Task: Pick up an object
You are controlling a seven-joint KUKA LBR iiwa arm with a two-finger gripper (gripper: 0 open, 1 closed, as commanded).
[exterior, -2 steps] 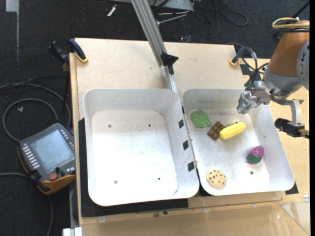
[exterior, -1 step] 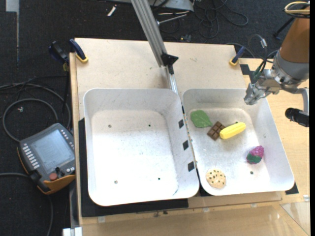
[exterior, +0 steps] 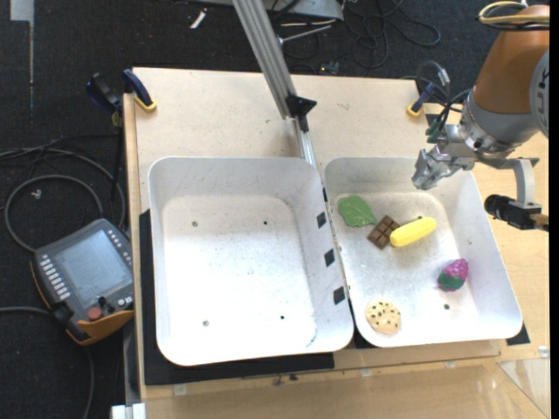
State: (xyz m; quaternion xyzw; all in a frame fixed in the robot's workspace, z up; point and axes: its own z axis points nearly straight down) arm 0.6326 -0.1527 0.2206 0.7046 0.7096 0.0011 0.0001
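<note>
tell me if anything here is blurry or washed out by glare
Camera view: light is even and soft, with faint shadows under the yellow toy and the cookie; the right bin is bright but not blown out; the claw looks slightly soft, its tips hard to resolve.

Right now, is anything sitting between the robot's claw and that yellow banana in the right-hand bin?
Nothing visible blocks it. The gripper hangs over the bin's upper part, and the banana lies below it in this view with bare white floor between. The chocolate touches the banana's left end, on the far side from the gripper.
</note>
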